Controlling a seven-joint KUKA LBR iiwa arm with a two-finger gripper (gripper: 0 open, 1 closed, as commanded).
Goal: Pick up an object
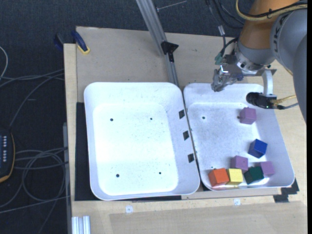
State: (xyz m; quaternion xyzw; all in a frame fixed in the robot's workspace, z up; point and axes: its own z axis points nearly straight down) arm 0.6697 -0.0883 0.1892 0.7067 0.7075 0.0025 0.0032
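My gripper [219, 84] hangs over the far left corner of the right bin [214, 130], pointing down, with nothing visible between its tips. A purple block [248, 115] lies to its right, nearer the bin's far side. A blue block [257, 147] sits by the right wall. Along the near edge lie an orange block [219, 176], a yellow block [235, 175], a green block [253, 174] and two more purple blocks [240, 162] [266, 168].
The left bin [131, 140] stands beside the right one, with black clips [185, 134] along their shared rim. A slanted metal pole [155, 26] rises behind the bins. Cables hang near the arm's wrist [265, 100].
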